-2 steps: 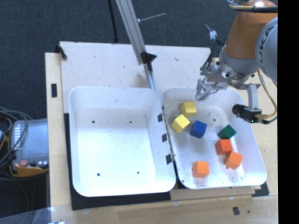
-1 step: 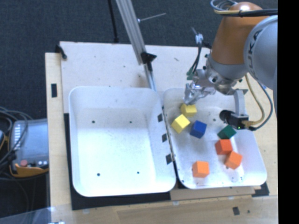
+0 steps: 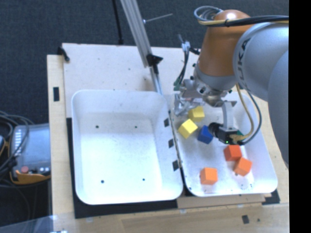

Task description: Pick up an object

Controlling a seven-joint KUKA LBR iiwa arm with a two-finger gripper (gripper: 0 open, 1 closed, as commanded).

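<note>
Nearest the bench's front edge, in the right bin, lie three orange cubes: one toward the bin's front left, two touching each other toward its right side. Farther back sit a blue cube and a yellow cube, close together. Beyond them the gripper hangs beside a second yellow cube; whether it is spread or pinching, I cannot tell. The left bin lies beside the right one.

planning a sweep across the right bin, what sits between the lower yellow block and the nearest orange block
In the camera view, a blue block lies between the lower yellow block and the orange block, close beside the yellow one.
</note>
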